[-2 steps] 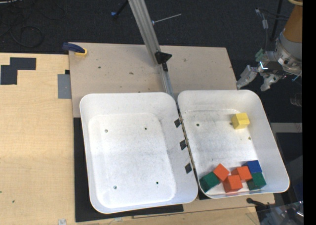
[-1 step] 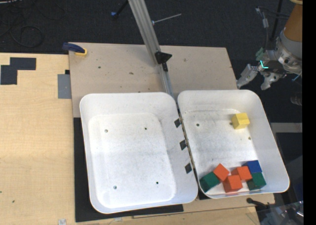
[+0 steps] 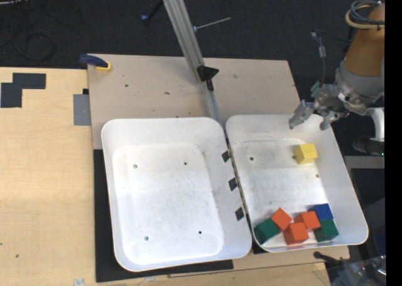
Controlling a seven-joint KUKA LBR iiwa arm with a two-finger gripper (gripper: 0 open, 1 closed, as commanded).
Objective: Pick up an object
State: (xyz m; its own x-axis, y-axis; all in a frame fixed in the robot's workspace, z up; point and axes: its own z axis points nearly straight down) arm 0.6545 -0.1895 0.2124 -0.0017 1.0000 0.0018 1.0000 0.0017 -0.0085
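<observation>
Gripper (image 3: 311, 115) spread open, holding nothing — yellow cube (image 3: 305, 153) sits just below it, looks light and rigid, so pinch two opposite flat faces.

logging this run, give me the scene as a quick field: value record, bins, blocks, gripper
right bin: holds all seven blocks
yellow block: alone, upper part of right bin
block cluster: three orange, two green, one blue, bunched at near edge
left bin: beside right bin, edges meeting
gripper: fingers spread, nothing between them, over right bin's far right corner
metal rail: slanted, behind bins
</observation>
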